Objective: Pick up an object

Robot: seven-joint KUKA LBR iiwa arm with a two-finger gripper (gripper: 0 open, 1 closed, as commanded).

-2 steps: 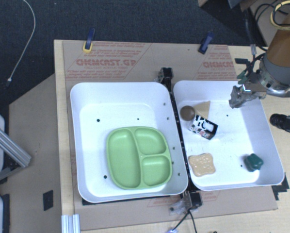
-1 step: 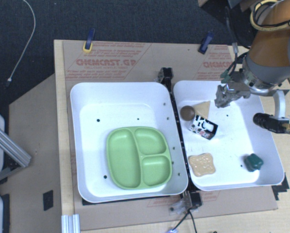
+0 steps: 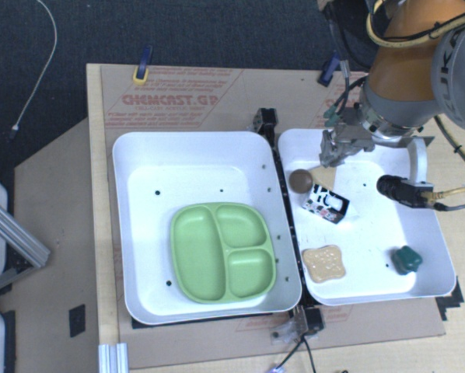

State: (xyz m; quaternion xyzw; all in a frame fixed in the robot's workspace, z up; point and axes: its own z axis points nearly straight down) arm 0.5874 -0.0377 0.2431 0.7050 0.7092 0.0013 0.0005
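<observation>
In the right bin (image 3: 427,286) lie a brown ball (image 3: 300,181) by the left wall, a black-and-white packet (image 3: 326,203) just right of it, a tan flat piece (image 3: 324,263) near the front, and a dark green lump (image 3: 407,260) at the front right. My gripper (image 3: 330,155) hangs over the bin's back left part, slightly above and to the right of the brown ball. Nothing shows between its fingers.
The left bin (image 3: 131,231) holds a green divided plate (image 3: 222,251). A black cylinder (image 3: 400,189) on the arm juts over the right bin. Clamps sit on the cardboard base: a yellow-and-blue one (image 3: 142,65) and a blue one (image 3: 329,70).
</observation>
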